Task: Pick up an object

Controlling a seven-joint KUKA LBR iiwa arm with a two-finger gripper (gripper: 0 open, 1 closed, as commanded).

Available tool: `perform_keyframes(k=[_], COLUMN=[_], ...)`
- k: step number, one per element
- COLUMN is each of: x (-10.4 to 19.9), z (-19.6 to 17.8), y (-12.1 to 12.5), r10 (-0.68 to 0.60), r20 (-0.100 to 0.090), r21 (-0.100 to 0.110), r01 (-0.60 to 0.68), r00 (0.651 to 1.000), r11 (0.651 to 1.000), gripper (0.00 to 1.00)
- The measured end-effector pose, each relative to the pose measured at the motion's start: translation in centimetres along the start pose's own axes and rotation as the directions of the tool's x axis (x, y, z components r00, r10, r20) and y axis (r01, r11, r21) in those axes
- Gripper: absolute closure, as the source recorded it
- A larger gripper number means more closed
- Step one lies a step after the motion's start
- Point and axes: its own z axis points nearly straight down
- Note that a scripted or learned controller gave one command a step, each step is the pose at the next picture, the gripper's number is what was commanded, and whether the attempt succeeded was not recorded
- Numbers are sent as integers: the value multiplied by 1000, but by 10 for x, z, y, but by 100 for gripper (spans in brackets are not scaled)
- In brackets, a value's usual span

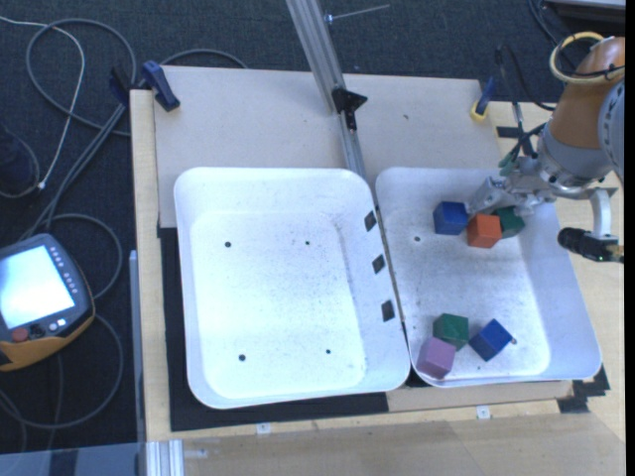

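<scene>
The hand (499, 202) hovers over the orange cube (484, 231); its grip state cannot be determined. Centre before descending, avoiding the adjacent blue cube (449, 217).

Even overhead light washed the white bins (278, 276) bright with soft, faint shadows; the handheld screen (35, 286) glared white, slightly blurred.

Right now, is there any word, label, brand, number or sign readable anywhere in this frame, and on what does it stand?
None can be read.
Handheld pendant at the left: its screen glows white, any text is washed out.
Blocks in the right bin: plain faces, no print.
Left bin: only dark specks and black clips on the shared edge, no lettering.
</scene>
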Motion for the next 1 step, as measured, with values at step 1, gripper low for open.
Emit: perform_keyframes(k=[1], x=[74], z=[-2], y=[19], r10=[-3], r20=[-3], r21=[-8], r01=[3], r00=[1000], r11=[1000], gripper=[0])
